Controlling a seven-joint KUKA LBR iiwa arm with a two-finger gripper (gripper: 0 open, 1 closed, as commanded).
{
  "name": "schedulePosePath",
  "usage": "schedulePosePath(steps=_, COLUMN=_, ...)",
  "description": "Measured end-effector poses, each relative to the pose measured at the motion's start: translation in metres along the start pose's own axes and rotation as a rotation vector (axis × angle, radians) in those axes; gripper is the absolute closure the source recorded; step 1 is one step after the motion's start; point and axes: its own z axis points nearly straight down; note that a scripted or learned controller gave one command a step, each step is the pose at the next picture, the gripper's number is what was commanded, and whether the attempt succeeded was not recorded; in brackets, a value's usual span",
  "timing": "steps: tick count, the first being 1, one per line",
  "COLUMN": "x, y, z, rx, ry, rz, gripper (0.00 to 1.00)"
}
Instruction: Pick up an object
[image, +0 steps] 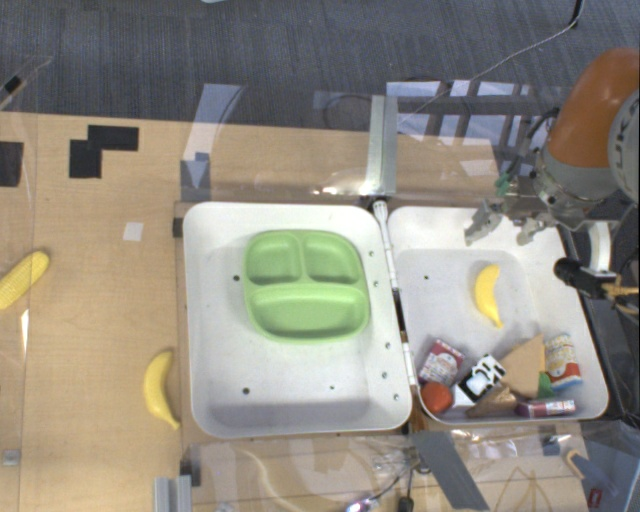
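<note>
Bananas are the easiest things to spot: one banana (488, 293) lies alone in the right bin (430, 262), toward its middle, standing roughly on end with its curve bowed toward three o'clock. Up at one o'clock from it hangs the gripper (504, 227), over the far edge of that bin, its two fingers (481, 223) spread apart with nothing between them. Behind it the arm (600, 130) shows its orange band at the view's upper right.

Along the bin's six o'clock side a cluster of small things is packed together: a red packet (442, 360), a red ball (436, 398) just at seven o'clock of it, a black-and-white block (484, 376), a tan wedge (524, 362), a small can (561, 360) and a purple marker (546, 408) lying flat along the near rim. Most of them touch or overlap; the banana is well apart from them.

In the left bin (215, 330) a green divided plate (304, 284) sits a little above the middle, with three compartments.

Out on the wooden bench (90, 300), at nine o'clock of the left bin, lie two more bananas: a yellow one (160, 388) near the bin's lower left corner and another (22, 279) at the view's left edge.
</note>
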Motion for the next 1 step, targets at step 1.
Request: schedulePosePath(steps=1, x=0.0189, y=-0.0592, z=-0.0575, rx=-0.002, ry=0.000, rz=-0.029, gripper=0.00)
